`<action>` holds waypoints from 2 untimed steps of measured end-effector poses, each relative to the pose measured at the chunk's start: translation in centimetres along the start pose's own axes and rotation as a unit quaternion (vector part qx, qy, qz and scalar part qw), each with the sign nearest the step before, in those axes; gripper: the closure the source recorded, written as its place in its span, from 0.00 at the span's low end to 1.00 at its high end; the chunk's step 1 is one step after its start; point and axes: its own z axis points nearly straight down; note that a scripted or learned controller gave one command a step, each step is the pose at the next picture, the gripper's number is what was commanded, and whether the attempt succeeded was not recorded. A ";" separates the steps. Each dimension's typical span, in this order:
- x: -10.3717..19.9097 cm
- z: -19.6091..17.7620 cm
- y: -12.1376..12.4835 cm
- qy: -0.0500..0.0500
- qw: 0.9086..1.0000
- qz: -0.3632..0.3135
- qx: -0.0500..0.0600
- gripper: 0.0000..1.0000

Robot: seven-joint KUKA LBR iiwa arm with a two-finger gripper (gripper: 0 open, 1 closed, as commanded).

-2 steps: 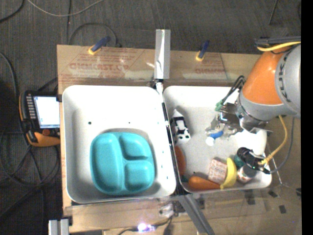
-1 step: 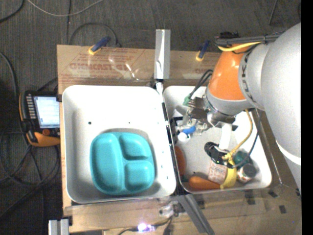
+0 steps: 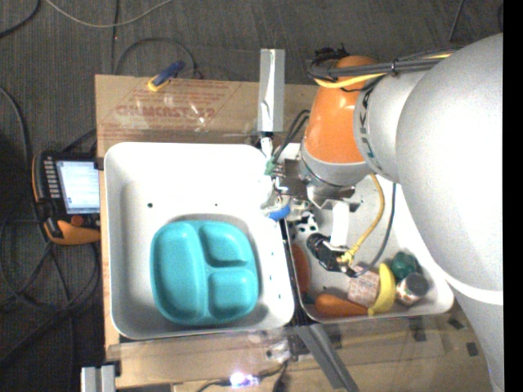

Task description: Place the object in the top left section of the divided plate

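Observation:
A turquoise divided plate (image 3: 163,296) lies in the left bin (image 3: 131,178), toward its front, with nothing in its three sections. My gripper (image 3: 282,204) hangs over the wall between the two bins, up and to the right of the plate. A small blue piece (image 3: 278,213) shows at its tip; I cannot tell whether that is a held thing or part of the gripper. The arm's orange band (image 3: 335,133) and grey body cover most of the right bin (image 3: 437,305).
At the front of the right bin lie an orange carrot-like thing (image 3: 337,305), a reddish piece (image 3: 301,269), a yellow banana (image 3: 384,291), a green item (image 3: 404,264) and a small can (image 3: 414,287). A cardboard sheet (image 3: 172,113) lies behind the left bin.

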 end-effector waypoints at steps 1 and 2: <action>4.3 -0.7 -5.2 0.000 1.000 0.005 0.000 1.00; 9.6 2.7 -3.2 -0.001 0.998 -0.063 0.000 1.00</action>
